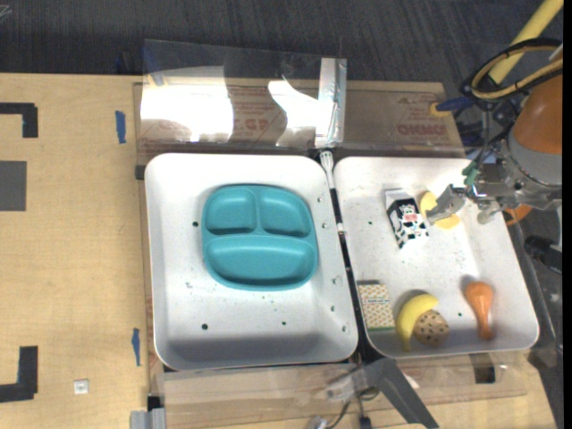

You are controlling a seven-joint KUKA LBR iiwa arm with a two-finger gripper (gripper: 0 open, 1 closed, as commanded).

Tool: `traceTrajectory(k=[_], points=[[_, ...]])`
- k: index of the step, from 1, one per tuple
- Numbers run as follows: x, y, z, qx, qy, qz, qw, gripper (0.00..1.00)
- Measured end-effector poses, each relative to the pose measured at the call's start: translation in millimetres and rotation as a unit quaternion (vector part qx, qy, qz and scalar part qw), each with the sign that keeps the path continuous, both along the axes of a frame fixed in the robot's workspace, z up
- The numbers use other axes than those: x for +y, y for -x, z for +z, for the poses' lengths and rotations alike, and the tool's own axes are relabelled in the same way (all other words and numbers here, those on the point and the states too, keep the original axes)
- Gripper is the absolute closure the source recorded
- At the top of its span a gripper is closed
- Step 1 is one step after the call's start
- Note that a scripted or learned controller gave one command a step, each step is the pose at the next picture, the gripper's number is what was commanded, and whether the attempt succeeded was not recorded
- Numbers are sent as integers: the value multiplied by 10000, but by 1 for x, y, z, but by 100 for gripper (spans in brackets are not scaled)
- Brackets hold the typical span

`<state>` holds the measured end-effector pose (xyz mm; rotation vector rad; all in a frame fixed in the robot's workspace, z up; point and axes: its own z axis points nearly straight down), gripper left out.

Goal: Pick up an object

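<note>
The right bin [500, 266] holds a small black-and-white carton with a cow pattern [406, 219], a yellow piece [440, 211] beside it, an orange carrot-shaped toy [481, 306], a yellow round toy with a brown speckled end [420, 320] and a small tan packet [373, 304]. My gripper [454, 201] hangs over the bin's upper right part, its tip just above the yellow piece and right of the carton. The arm's orange band [542, 125] shows at the right edge.
The left bin [170, 266] holds a teal divided plate [260, 236]. A clear plastic sheet [250, 105] stands behind the bins on cardboard. Yellow and black cables [514, 61] run at the upper right. The bench top [63, 257] lies left.
</note>
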<state>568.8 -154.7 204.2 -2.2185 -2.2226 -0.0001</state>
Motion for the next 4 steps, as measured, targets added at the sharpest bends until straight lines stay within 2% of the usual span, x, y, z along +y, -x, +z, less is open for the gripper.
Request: traceTrajectory(k=[1,2,3,4], points=[[48,-3,-104,-46,16,328,9995,0],[38,-51,-40,-44,13,313,9995,0],[31,-62,-116,-40,10,508,9987,0],[42,-56,-117,-16,5,267,9996,0]])
